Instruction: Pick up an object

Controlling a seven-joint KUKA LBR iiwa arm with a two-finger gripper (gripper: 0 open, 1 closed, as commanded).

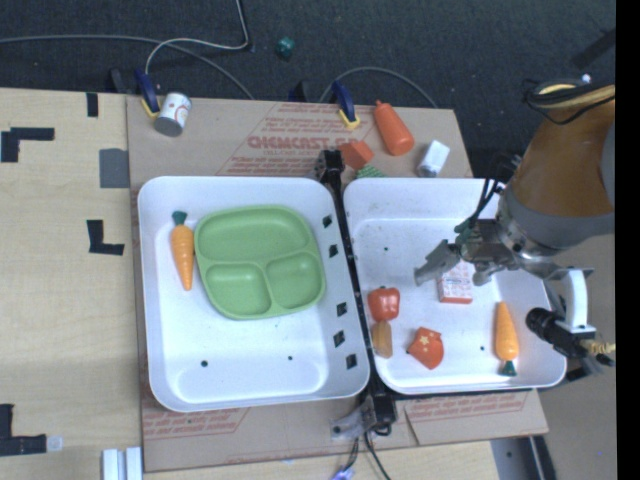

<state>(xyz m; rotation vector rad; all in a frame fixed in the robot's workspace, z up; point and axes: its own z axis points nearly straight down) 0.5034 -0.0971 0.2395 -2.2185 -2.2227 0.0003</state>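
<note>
My gripper (458,268) hangs over the right bin (400,218), its fingers spread apart above a small white and red box (456,287). Nothing sits between the fingers. Left of it and nearer the front lie a red pepper (384,303), a red strawberry-like piece (426,347) and a small brown piece (382,339). An orange carrot (506,332) lies in the right front corner of the same bin.
The left bin (160,268) holds a green divided plate (260,261) and a carrot (182,250). Behind the bins on the cardboard lie an orange piece (393,128), a white cube (433,157) and a small can (172,112).
</note>
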